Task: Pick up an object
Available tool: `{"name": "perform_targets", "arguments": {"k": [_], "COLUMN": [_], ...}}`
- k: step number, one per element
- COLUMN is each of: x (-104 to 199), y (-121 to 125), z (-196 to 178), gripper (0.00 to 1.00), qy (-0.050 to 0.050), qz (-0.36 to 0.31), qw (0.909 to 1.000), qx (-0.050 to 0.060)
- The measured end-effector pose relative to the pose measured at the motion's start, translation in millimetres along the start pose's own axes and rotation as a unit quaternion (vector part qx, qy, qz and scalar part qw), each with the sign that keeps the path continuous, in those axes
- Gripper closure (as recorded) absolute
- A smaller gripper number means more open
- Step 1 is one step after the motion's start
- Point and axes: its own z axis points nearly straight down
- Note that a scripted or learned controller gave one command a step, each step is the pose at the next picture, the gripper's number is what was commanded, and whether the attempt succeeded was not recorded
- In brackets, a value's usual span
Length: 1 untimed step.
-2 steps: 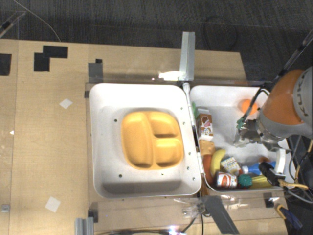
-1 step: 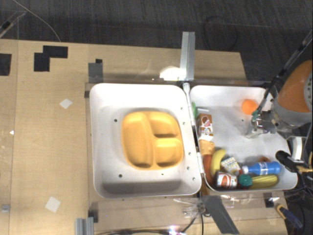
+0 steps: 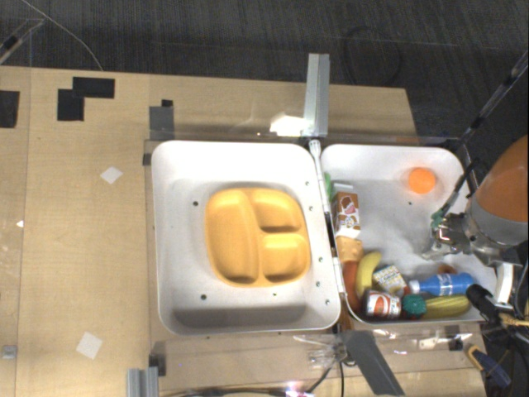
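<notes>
The arm reached in from the right, and its hand (image 3: 443,235) hung low over the right bin (image 3: 376,170), above bare floor beside the heap. Whether it was open or closed could not be told, and nothing showed in its grip. The candidate objects crowded the near wall: a blue bottle (image 3: 444,285), a banana (image 3: 366,270), a red can (image 3: 383,305). An orange ball (image 3: 422,180) sat well apart, probably easiest to reach. The left bin (image 3: 173,246) held a yellow tray (image 3: 255,235).

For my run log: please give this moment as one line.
gripper: above right bin | holding: nothing seen | orange ball: free | yellow tray: left bin
</notes>
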Motion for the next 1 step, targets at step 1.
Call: {"name": "perform_targets", "arguments": {"k": [1], "x": [0.6], "y": [-0.3], "z": [1.2], "gripper": [0.0], "qy": [0.0], "qz": [0.0], "qw": [1.0], "qx": [0.001]}}
